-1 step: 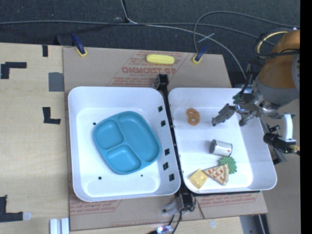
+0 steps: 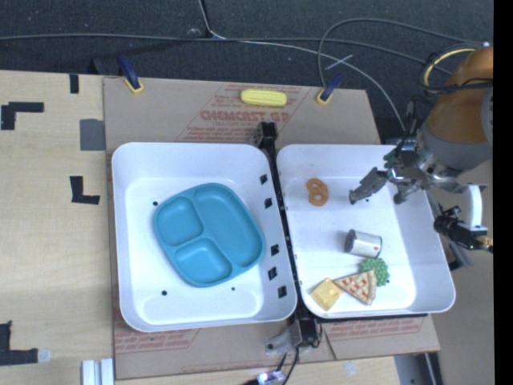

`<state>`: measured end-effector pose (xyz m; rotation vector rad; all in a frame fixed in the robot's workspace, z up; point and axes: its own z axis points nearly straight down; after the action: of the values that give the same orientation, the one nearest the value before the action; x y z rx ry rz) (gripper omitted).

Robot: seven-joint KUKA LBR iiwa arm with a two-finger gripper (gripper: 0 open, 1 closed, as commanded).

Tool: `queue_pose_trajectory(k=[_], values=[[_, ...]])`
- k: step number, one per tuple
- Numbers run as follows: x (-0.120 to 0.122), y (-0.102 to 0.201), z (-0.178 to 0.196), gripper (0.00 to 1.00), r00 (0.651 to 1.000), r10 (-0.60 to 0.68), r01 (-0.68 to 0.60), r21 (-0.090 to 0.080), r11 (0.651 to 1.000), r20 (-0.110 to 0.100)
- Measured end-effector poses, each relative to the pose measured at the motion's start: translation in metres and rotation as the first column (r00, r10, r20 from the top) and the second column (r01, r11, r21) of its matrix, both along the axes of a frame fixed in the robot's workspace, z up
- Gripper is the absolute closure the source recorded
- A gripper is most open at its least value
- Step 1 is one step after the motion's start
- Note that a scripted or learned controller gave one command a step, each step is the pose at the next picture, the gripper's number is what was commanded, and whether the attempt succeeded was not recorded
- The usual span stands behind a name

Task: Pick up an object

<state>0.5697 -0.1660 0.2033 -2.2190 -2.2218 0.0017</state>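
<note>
We read "CHEMCAST" on cardboard (image 2: 232, 115); gripper (image 2: 383, 189) over right bin's (image 2: 425, 295) far-right corner, fingers spread, holding nothing.

Blue plate (image 2: 210, 233); white bins (image 2: 128, 239); yellow corn (image 2: 263, 98); orange-brown pretzel (image 2: 317, 192); silver can (image 2: 363, 242).

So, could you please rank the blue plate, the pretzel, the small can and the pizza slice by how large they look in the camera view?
1. blue plate, by far the largest
2. pizza slice
3. small can, close to the pizza slice, so this order is unsure
4. pretzel, smallest
</note>
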Motion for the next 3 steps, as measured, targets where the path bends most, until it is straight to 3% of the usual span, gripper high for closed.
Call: queue_pose_trajectory(k=[1,2,3], values=[[-0.008,0.003,-0.047,0.00,1.000,-0.001,0.001,0.000,1.000,-0.004],[0.000,0.000,-0.104,0.00,1.000,0.000,0.000,0.000,1.000,-0.004],[0.000,0.001,-0.118,0.00,1.000,0.000,0.000,-0.002,1.000,0.001]])
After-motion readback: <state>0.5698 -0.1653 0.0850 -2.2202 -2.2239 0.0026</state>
